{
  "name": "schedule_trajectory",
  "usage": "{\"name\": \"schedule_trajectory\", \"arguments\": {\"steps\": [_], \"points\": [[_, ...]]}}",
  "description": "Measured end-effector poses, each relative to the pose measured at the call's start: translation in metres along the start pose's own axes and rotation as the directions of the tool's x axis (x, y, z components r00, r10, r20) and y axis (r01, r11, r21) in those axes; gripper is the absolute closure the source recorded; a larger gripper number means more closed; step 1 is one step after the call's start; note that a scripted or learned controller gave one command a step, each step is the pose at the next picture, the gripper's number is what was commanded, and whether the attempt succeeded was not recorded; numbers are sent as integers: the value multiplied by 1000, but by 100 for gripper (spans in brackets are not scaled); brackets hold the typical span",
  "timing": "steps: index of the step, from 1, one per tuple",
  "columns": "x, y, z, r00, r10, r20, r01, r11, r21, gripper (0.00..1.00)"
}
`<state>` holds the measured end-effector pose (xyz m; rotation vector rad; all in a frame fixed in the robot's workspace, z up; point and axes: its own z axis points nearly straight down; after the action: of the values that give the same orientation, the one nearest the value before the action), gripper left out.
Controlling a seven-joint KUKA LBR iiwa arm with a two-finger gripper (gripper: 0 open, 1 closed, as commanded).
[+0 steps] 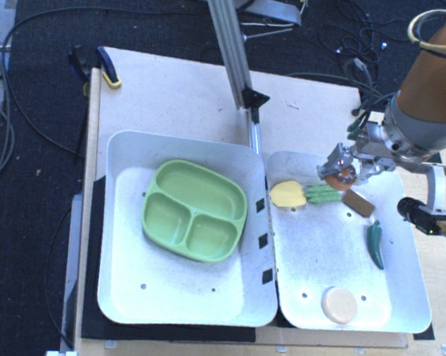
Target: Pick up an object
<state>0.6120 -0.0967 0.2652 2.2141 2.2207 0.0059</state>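
left bin (113, 281): green divided plate (195, 210) | right bin (401, 308): yellow piece (288, 195), green corn-like piece (322, 195), brown block (358, 203), green chili (376, 244), tan disc (340, 304) | end effector (340, 170): over an orange-brown item (340, 180) at far rim, grip state cannot be told

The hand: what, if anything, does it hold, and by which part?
The hand sits right above a small orange-brown object in the right bin; a hold cannot be told.
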Motion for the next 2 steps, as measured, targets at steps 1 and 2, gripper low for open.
{"name": "schedule_trajectory", "arguments": {"steps": [1,2], "points": [[50,-2,-2,1000,-3,-2,3,1000,6,100],[96,-3,18,1000,-2,-1,2,1000,8,100]]}}
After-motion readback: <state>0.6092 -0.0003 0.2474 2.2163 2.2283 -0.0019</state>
